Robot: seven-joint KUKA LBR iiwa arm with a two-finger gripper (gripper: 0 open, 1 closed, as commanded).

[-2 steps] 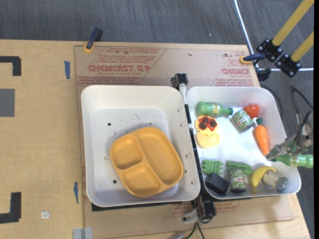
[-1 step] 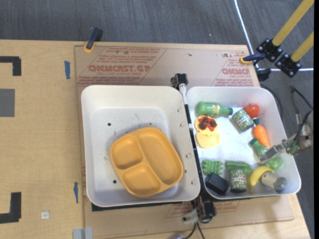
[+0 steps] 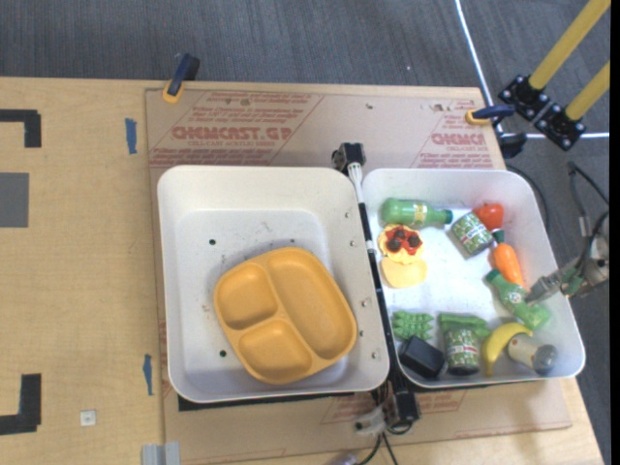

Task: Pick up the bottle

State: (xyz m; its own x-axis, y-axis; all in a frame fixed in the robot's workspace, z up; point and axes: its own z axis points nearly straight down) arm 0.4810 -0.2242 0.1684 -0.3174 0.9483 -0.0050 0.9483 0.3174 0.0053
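A green bottle [image 3: 415, 211] with a yellow label lies on its side at the back of the right bin [image 3: 441, 184], its cap pointing right. My gripper [image 3: 560, 284] comes in over the right rim of that bin, far to the right of this bottle. Its tip sits right by a second green bottle-like toy [image 3: 515, 298] lying below an orange carrot [image 3: 508, 263]. I cannot tell whether it is touching that toy.
The right bin also holds a green can [image 3: 472, 232], a red toy [image 3: 490, 214], a yellow pastry [image 3: 403, 256], a black block [image 3: 422, 356], another can [image 3: 463, 343], a banana [image 3: 504, 342] and a grey cylinder [image 3: 536, 356]. In the left bin [image 3: 194, 211] lies a yellow divided plate [image 3: 283, 313].
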